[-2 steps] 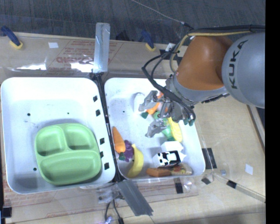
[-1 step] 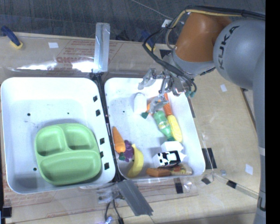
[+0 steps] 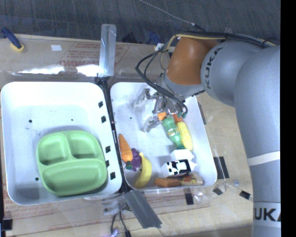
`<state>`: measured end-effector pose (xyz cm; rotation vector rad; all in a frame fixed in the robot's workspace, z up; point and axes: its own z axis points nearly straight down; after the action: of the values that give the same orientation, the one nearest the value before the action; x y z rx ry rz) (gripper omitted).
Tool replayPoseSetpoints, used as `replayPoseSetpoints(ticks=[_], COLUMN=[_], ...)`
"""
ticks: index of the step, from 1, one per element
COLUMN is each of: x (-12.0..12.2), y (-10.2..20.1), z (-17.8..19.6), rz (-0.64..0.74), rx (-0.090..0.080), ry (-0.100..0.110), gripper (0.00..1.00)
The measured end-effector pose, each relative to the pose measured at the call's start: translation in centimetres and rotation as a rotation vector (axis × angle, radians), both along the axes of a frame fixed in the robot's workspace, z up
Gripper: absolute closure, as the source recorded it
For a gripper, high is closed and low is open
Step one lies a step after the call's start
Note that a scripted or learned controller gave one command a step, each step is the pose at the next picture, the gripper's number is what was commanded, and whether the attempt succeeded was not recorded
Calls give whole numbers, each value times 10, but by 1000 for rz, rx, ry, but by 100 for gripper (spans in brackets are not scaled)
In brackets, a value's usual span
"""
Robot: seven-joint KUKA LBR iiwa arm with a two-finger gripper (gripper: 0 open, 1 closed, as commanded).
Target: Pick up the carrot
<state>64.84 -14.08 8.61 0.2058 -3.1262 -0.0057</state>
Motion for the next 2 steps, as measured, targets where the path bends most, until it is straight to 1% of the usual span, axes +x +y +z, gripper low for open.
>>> replayPoseSetpoints(ticks=[1,2], x=[5,-13], y=[1,-36], z=[18,91], rz=[6,-142], rx=[-3,-6], ry=[-14,-16], gripper=[100,100])
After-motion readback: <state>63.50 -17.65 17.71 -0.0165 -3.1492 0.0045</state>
